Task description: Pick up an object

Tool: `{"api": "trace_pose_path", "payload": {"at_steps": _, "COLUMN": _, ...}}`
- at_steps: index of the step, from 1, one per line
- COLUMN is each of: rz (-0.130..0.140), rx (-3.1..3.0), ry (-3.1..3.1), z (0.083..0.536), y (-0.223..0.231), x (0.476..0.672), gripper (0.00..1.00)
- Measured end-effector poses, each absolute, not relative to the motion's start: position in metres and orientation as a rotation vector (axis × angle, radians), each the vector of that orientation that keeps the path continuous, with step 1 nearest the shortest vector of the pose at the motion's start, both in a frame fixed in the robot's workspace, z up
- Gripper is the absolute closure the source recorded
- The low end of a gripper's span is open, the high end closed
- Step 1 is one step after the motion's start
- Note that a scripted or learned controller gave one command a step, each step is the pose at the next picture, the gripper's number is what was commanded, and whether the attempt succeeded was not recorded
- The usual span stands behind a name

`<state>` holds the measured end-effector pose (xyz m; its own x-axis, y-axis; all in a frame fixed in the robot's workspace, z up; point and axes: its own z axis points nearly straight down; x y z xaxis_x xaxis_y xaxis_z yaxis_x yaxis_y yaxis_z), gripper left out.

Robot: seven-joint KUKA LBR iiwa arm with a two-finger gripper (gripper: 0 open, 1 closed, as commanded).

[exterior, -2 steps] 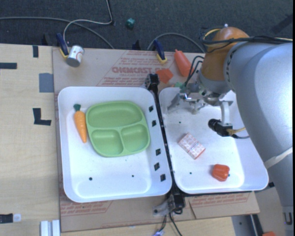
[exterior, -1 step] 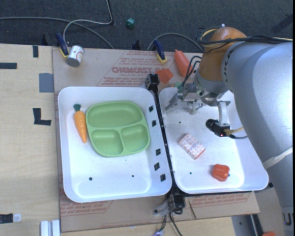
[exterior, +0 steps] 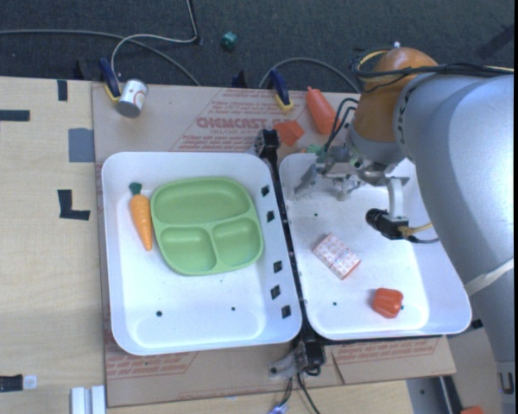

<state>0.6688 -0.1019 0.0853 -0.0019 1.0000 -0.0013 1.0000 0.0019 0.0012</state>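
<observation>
Pink block [exterior: 337, 256], below end effector [exterior: 328, 179], apart

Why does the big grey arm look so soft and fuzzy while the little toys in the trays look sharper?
In the camera view, the arm sits nearest the lens, so it looks large and blurred; the carrot, green plate and red pepper lie lower and look crisper. Lighting is even, shadows faint, and the right bin is slightly washed out.
</observation>
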Motion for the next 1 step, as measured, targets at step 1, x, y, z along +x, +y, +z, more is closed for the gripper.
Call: {"api": "trace_pose_path", "payload": {"at_steps": 1, "rz": -0.002, "rx": 2.218, "ry": 2.221, "z": 0.0852, "y": -0.0976, "x": 0.6686, "gripper": 0.00}}
